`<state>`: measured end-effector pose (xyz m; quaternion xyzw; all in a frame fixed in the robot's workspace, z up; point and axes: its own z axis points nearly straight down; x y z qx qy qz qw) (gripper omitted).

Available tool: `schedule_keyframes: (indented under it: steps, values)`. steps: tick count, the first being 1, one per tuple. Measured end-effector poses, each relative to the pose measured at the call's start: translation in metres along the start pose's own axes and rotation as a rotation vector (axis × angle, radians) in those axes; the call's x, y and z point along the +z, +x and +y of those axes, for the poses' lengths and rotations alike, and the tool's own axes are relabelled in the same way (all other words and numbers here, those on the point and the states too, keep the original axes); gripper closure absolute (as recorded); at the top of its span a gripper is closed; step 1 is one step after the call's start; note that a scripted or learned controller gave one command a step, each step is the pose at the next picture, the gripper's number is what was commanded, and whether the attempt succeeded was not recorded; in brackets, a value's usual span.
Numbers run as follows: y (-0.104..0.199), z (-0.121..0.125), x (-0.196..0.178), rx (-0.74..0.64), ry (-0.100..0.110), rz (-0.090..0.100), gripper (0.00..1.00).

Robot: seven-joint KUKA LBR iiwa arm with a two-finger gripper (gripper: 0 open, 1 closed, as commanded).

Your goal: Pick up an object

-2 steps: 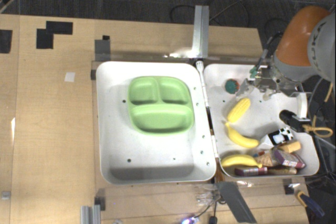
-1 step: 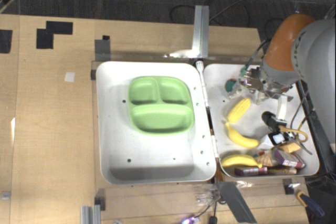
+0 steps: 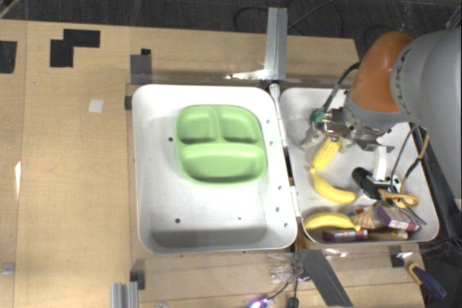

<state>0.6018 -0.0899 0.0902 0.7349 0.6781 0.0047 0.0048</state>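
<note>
The arm's claw (image 3: 333, 135) hangs low in the right bin (image 3: 296, 128), just over a corn cob (image 3: 325, 152); I cannot tell its state. Two bananas (image 3: 333, 190) lie nearby; a green tray (image 3: 219, 143) fills the left bin (image 3: 155, 177)

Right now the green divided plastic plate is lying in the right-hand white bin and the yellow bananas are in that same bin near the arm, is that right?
Not quite. The camera view shows the green divided plastic plate lying in the left-hand white bin. The yellow bananas are indeed in the right-hand white bin near the arm.
</note>
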Motion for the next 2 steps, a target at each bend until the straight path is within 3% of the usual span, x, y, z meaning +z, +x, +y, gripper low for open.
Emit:
schedule_keyframes:
  steps: [1, 2]
  values:
    - [0.002, 0.003, -0.013, 0.001, -0.008, 0.005, 1.0]
    - [0.031, 0.053, -0.096, 0.056, 0.006, 0.0, 1.0]
